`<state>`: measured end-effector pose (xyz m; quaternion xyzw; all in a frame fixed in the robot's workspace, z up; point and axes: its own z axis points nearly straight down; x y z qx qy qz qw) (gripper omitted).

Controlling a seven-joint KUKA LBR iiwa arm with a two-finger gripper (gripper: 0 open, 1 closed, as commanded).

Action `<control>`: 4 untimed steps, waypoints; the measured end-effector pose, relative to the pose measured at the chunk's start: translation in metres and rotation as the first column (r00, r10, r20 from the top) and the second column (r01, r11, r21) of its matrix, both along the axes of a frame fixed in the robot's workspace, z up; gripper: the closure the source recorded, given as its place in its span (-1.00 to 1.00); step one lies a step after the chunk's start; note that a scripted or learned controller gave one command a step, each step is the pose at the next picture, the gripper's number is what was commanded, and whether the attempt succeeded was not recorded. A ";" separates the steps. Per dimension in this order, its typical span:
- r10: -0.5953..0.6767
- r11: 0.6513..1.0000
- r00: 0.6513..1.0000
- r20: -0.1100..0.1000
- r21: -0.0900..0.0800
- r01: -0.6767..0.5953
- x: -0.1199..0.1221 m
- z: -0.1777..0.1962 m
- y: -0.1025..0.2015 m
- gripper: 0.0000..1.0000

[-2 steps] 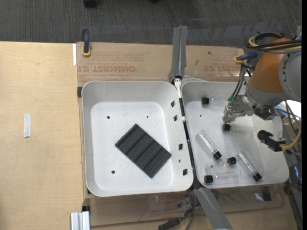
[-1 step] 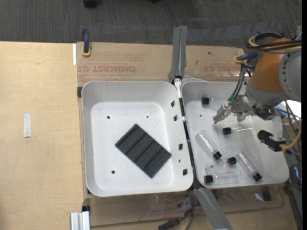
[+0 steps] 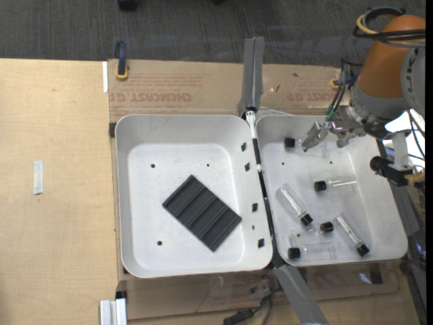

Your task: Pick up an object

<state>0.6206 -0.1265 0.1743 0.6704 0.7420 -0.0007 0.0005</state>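
1. The left bin (image 3: 135, 141) holds a dark ribbed slab (image 3: 201, 212), lying flat and slanted.
2. The right bin (image 3: 385, 249) holds scattered clear vials, one (image 3: 295, 205) near its middle (black-capped).
3. The gripper (image 3: 329, 135) hovers over that bin's far side, fingers spread, grasping nothing. Judged stage: approach; next it must descend onto a vial and close.
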 end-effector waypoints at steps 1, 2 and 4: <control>-0.018 1.000 1.000 -0.003 0.002 0.018 -0.102 -0.066 -0.040 -1.00; 0.026 1.000 1.000 -0.001 0.000 -0.026 -0.008 -0.083 -0.043 -1.00; 0.012 1.000 1.000 0.000 0.000 -0.012 0.014 0.028 0.040 1.00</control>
